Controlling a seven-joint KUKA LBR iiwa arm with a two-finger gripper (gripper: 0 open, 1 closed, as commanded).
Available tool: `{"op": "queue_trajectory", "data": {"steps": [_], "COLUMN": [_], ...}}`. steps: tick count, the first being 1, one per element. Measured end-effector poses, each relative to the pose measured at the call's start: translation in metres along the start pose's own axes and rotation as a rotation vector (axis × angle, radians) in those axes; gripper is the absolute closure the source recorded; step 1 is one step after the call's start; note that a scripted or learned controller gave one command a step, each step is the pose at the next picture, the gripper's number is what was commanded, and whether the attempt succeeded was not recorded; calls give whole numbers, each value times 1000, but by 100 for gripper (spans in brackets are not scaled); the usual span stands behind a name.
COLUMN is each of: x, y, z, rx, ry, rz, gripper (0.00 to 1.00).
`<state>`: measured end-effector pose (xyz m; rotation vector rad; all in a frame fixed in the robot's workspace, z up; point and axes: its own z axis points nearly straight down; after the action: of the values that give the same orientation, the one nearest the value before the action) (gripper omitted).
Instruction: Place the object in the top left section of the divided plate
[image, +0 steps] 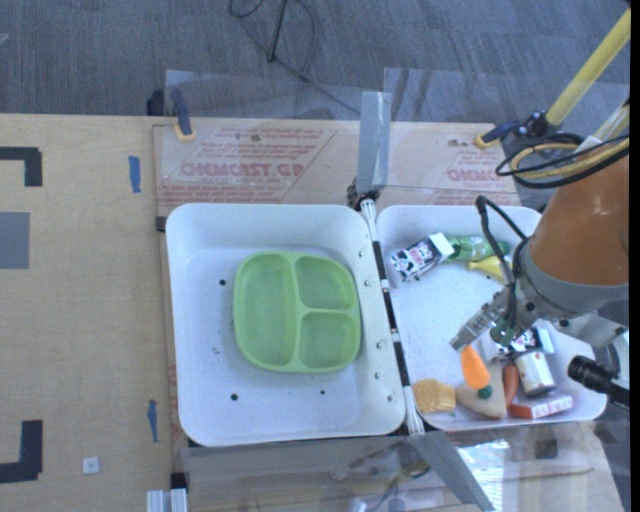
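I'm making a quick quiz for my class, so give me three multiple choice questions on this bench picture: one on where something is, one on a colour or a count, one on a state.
1. Where is the divided plate?
A. left bin
B. right bin
C. on the floor

2. How many sections does the plate have?
A. two
B. three
C. five

3. What do the plate's sections hold?
A. an orange carrot
B. a small carton
C. nothing

Answers: 1 A, it lies in the left bin. 2 B, ridges split it into one long and two smaller sections. 3 C, the toys lie in the right bin, under the hand.
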<state>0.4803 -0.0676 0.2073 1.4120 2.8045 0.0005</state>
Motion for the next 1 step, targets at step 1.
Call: {"op": "queue_trajectory", "data": {"steps": [1], "x": [24], "y": [119], "z": [19], "rx": [-1], "ry": [-1], "rz": [97], "gripper": [100]}}
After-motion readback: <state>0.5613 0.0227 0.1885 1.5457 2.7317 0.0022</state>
